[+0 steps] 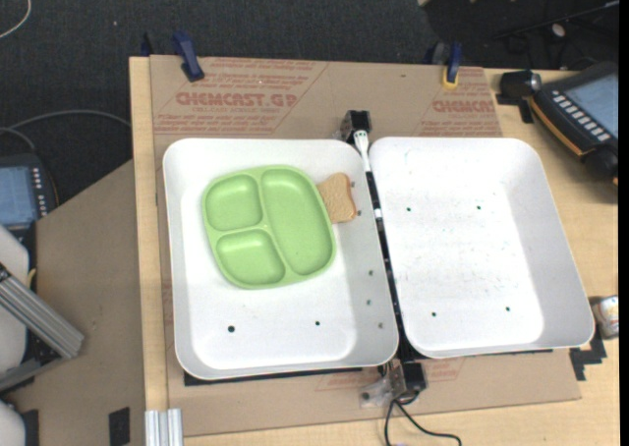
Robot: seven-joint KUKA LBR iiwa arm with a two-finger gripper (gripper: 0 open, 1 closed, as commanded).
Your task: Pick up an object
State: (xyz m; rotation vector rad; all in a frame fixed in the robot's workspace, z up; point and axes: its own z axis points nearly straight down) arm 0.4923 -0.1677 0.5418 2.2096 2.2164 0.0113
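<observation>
Left bin: shallow white plastic tray, holding both objects.
Plate: green three-compartment plastic dish, rim low.
Cracker: tan flat piece, touching the plate's right edge.
Pincer: state and relative placing cannot be told.
Risk: thin cracker may slip; plate rim crowds it.
Bench: brown board, clamped; dark carpet beyond.

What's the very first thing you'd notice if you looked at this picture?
The bright green plate with three compartments jumps out first, lying in the left white bin. Right beside it, touching its right edge, sits a small tan piece that looks like a cracker or slice of toast. The right white bin next door shows just a speckled white floor.
</observation>
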